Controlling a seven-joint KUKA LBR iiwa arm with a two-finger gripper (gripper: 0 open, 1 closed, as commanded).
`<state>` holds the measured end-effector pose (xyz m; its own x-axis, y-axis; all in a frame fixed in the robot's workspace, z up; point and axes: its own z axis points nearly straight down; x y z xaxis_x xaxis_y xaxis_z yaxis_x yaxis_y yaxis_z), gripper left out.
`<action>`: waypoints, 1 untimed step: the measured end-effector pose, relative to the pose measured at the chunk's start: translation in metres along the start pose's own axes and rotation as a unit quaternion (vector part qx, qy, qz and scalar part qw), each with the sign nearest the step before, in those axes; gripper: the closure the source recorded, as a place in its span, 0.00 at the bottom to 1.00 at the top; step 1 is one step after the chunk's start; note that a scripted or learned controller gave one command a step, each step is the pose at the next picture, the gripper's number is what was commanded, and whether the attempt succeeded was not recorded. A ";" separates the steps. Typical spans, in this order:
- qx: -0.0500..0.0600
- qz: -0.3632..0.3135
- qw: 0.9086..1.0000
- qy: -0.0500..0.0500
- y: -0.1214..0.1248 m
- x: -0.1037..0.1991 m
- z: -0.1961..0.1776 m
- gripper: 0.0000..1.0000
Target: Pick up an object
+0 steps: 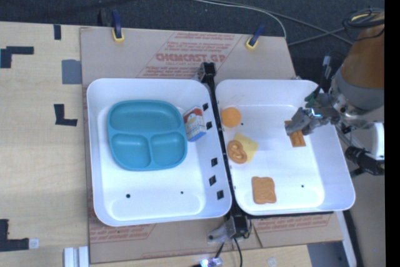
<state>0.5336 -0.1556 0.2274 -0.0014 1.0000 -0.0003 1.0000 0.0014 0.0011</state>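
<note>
My gripper (299,128) hangs over the right side of the right bin (331,197), reaching in from the right. A small brown block (298,139) pokes out just below its fingertips, gripped between them. Left of it in the same bin lie an orange ball (230,117), a brown pretzel (236,152) resting against a yellow piece (249,146), and a tan slice of toast (263,190) near the front.
The left bin (125,206) holds a blue divided plate (147,134) and a small red, white and blue carton (195,124) beside the divider. A black rail (215,147) separates the bins. Two clamps (117,31) pin the cardboard behind them.
</note>
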 end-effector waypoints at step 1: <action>0.001 -0.003 1.000 0.001 0.022 0.054 -0.008 1.00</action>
<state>0.5559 -0.1011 0.2350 -0.0075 1.0000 0.0019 1.0000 0.0075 -0.0001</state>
